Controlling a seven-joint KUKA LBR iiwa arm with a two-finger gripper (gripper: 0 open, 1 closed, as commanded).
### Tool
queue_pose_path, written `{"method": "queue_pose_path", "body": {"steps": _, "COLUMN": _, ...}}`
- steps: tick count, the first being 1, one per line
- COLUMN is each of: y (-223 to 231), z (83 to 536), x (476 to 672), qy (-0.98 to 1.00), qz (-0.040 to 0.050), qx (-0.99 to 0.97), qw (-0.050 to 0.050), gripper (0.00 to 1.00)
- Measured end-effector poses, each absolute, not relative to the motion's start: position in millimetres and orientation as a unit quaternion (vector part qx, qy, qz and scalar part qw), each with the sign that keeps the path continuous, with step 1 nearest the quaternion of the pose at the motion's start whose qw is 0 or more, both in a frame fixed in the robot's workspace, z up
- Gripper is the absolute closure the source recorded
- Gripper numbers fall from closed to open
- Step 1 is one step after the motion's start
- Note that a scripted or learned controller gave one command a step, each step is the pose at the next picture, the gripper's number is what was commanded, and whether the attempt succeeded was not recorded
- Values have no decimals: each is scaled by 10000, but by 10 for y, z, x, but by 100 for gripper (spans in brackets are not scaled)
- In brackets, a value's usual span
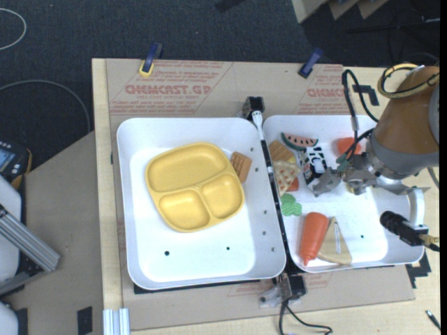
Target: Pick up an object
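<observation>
two red "chemcast" prints (pixel 167 88) mark the bench board; gripper (pixel 323 184) state unclear over the right bin (pixel 370 246)

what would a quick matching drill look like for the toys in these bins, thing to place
Things:
1. yellow divided plate
2. watermelon slice
3. carrot
4. waffle piece

Places:
A. right bin, far end
B. left bin, middle
C. left bin, by the plate's right edge
D. right bin, near end

Pairs: 1-B, 2-A, 3-D, 4-C
</observation>
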State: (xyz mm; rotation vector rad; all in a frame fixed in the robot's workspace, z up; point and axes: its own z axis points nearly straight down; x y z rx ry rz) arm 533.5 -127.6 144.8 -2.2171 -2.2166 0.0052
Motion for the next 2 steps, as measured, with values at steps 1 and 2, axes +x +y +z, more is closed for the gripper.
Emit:
{"method": "queue_pose_path", "body": {"steps": 1, "y": -1249, "z": 1019, "x": 5311, "qy": -7070, "qz": 15, "qx": -7072, "qw": 32, "gripper": 0}}
{"method": "queue_pose_path", "body": {"steps": 2, "y": -1241, "z": 833, "x": 5304, "qy": -7069, "qz": 10, "qx": -7073, "qw": 24, "gripper": 0}}
